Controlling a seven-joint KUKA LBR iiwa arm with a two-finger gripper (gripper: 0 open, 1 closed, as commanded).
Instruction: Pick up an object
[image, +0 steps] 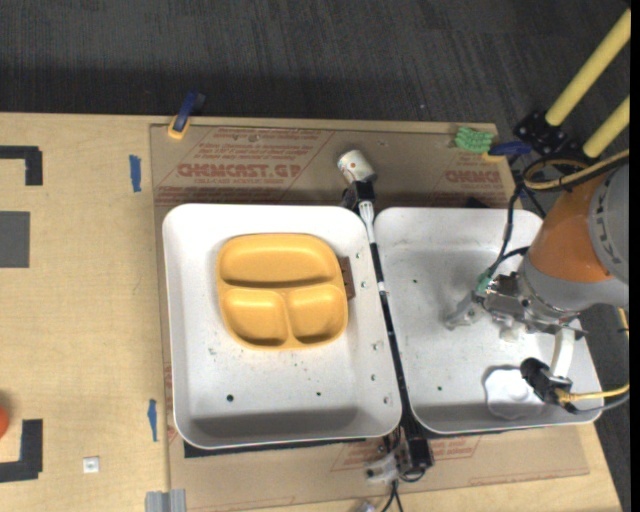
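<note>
Overhead view of the two-bin bench, with the arm (590, 250) entering from the right and its wrist bent over the right bin (430, 380). The gripper (462, 312) sits low above that bin's floor, pointing toward the divider between the bins; whether it is spread or closed cannot be told at this size, and nothing is seen between its tips. The only evident candidate for picking, a yellow three-compartment tray (283, 289), lies well apart from the claw, across the divider in the left bin (200, 400), resting flat near that bin's far wall. The floor directly under the claw appears bare, so the step in hand is judged to be an approach not yet aimed at the object. To do it well, the claw should probably rise enough to pass the raised rims at the divider, travel over to the tray, and descend astride a thin part such as its outer lip or an inner ridge, since the broad, smooth, rounded body likely offers no span a two-finger grip could close on.
</note>
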